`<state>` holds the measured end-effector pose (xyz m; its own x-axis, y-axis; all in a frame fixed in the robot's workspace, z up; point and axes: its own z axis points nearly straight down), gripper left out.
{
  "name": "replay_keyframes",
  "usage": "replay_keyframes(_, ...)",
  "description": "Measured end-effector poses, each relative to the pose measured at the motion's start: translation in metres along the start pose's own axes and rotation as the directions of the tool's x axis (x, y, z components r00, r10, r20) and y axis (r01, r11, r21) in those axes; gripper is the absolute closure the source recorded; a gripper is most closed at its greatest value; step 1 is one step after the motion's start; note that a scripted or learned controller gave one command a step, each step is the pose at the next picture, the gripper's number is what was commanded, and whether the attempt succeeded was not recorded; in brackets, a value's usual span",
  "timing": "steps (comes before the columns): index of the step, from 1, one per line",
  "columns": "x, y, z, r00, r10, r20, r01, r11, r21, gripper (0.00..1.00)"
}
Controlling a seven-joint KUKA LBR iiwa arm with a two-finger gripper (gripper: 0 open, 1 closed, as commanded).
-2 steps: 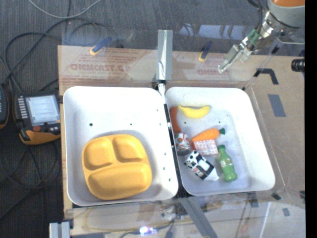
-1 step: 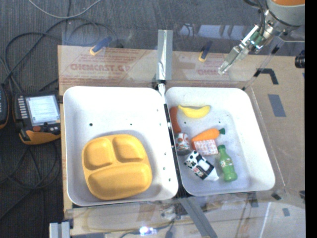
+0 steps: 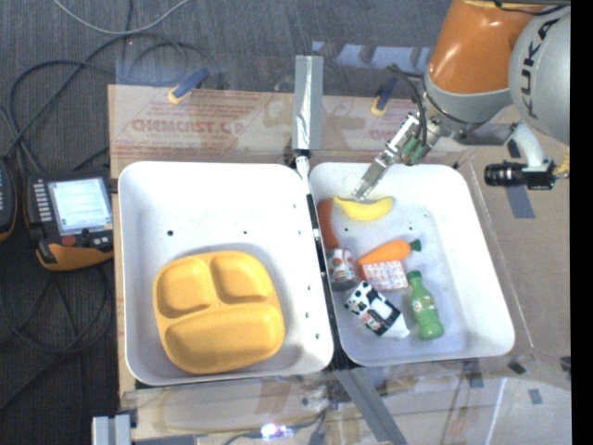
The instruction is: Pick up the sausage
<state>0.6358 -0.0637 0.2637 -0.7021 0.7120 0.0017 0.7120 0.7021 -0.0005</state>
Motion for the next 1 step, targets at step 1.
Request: replay_keyframes(1,0.0285,-0.0306,0.0817,1.0,-0.01,0.0,0.01,1.0,0.001,0.0)
